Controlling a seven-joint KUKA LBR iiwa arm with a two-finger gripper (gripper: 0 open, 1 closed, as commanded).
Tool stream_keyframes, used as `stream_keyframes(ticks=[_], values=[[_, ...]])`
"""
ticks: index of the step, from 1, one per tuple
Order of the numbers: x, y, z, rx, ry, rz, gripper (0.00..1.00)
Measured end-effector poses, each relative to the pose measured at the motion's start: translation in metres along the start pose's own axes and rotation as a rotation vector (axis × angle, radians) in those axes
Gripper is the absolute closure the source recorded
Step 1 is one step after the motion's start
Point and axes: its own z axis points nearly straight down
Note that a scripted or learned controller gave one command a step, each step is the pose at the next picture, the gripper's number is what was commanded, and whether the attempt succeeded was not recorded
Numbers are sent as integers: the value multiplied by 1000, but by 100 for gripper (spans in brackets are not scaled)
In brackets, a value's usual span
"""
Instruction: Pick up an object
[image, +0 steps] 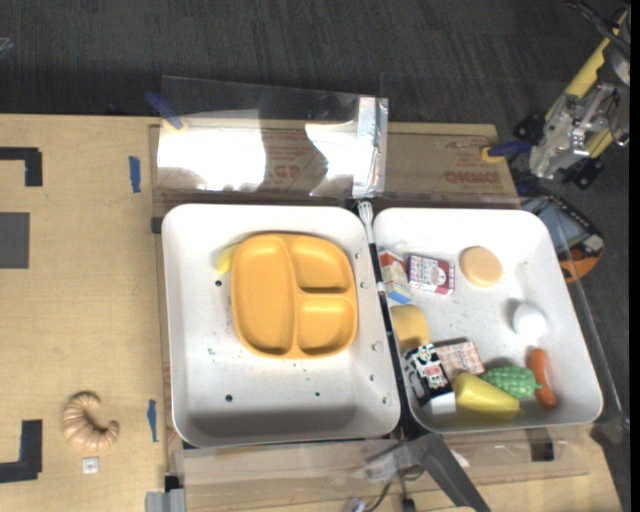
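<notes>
In the right bin (560, 290), toys crowd the near corner; gripper (570, 150) parked top right, likely clearing the view, jaw state unreadable; orange tray (295, 295) fills left bin (190, 330)

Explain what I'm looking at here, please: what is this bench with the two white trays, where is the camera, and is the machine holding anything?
This is one picture from a camera fixed above a bench, looking down at a slant. Two shallow white bins sit side by side. The left bin holds an orange divided plate. The right bin holds small toy-like items: a round tan disc, a white ball, an orange carrot, a green bumpy piece, a yellow piece and a few small printed cartons. A croissant-shaped toy lies outside the bins, on the bench at lower left. The machine's job is to pick up an object. The metal and yellow parts at the upper right may belong to it, but its end effector can't be made out, and nothing looks lifted.
</notes>
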Motion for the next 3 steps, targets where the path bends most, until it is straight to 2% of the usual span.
stream_keyframes(ticks=[1,2,3], values=[[-12,-41,9,1,-5,-304,100],[-11,14,45,-3,1,-360,100],[-24,-31,-100,5,-14,-506,100]])
